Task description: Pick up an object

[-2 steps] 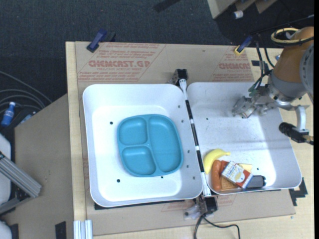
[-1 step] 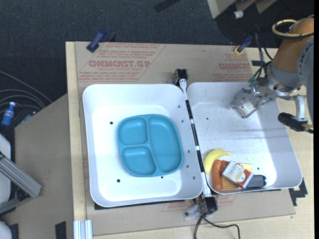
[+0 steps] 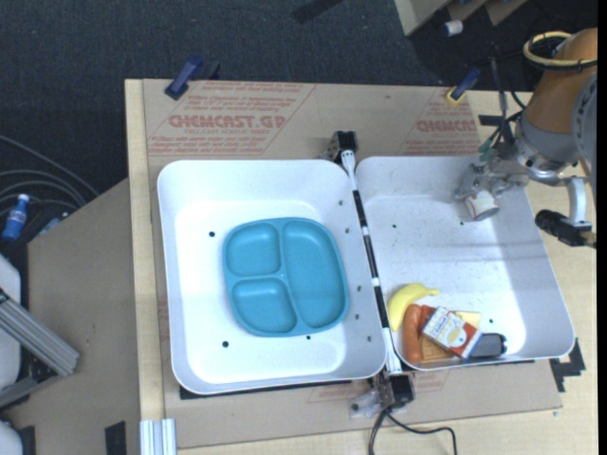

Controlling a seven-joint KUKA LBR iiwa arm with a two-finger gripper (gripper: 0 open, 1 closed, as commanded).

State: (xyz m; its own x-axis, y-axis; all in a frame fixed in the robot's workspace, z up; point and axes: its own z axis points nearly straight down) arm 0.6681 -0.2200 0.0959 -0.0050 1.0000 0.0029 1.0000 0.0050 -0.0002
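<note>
A small pile of objects is lying in the near left corner of the right bin (image 3: 531, 254): a banana (image 3: 410, 299), an orange item (image 3: 417, 339) just beside it, a small carton (image 3: 450, 329) resting tilted on the orange item, and a dark object (image 3: 488, 345) touching the carton's right end. None of these is being touched by the arm. The gripper (image 3: 479, 200) is being held low over the far part of the right bin, well apart from the pile, with the grey arm (image 3: 555, 112) reaching in from the right. Nothing is being seen between the fingers, but whether they are spread or closed cannot be told. In the left bin (image 3: 190, 254) a blue divided plate (image 3: 285, 275) is lying flat near the middle, its three compartments facing up. Both bins are being borne side by side on a brown board (image 3: 237, 112), their inner rims touching.
</note>
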